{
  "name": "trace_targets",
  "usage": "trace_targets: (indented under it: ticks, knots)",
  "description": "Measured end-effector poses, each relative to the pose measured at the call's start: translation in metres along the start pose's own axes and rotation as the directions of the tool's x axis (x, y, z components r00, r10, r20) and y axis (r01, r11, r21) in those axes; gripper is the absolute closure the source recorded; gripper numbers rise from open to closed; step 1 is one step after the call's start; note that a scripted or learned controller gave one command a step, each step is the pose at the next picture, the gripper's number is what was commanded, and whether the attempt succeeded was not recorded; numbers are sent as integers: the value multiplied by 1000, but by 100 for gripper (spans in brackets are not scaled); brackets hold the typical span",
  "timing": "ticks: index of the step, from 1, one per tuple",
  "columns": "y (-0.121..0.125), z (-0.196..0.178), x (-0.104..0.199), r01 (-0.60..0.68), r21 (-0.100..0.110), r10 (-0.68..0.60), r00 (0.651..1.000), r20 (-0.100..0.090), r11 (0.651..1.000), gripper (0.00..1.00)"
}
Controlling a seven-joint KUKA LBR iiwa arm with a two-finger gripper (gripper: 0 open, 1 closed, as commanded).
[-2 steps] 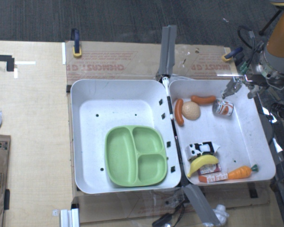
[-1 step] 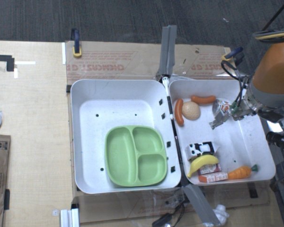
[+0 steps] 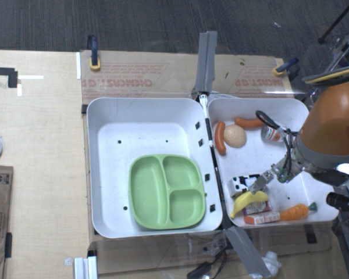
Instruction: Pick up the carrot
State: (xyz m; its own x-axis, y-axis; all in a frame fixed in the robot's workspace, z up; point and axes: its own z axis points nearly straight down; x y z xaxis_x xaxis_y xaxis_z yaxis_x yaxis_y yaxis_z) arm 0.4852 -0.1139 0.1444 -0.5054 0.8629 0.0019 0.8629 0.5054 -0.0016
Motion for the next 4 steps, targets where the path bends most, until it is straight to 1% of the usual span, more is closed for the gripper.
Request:
trace_targets:
  ticks: [1,2,3,4]
  knots:
    - [13,-75,-14,-330,-1,330,944,2,944,0]
    - [-36,13,-45,-245,0,245,970,1,970,0]
    - [65,-20,-91,341,-3,-341,940,6,940,0]
    - [25,8,-44,326,-1,-326,945,2,945,0]
